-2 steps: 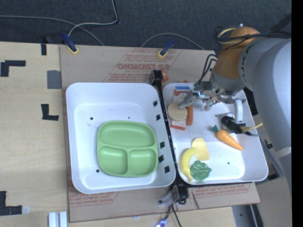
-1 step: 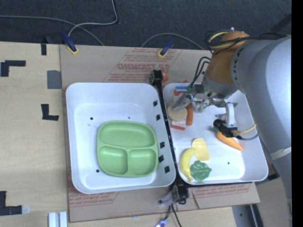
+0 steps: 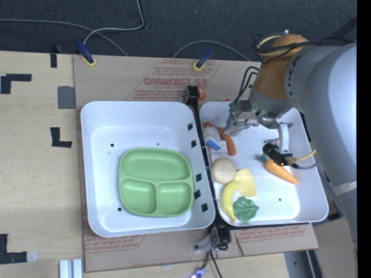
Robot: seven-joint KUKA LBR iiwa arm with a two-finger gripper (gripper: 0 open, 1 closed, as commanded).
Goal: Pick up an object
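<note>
Orange plastic carrot (image 3: pixel 282 171) in right white bin (image 3: pixel 307 210), long axis diagonal, tip lower-right. Gripper (image 3: pixel 236 122) above orange-red sausage (image 3: pixel 228 142); finger state unclear.

The table (image 3: pixel 35 172) under me is carrying a cardboard sheet (image 3: pixel 139 83), and two white bins, left (image 3: pixel 98 120) and right (image 3: pixel 301 204), are sitting side by side on it.

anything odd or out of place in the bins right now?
Nothing spilled or damaged. The green tray lies flat in the left bin, turned slightly against the bin's edges. The toy food, carrot, banana and the rest, is bunched in the right bin, all inside its walls. The gripper is over that bin's far end.
</note>
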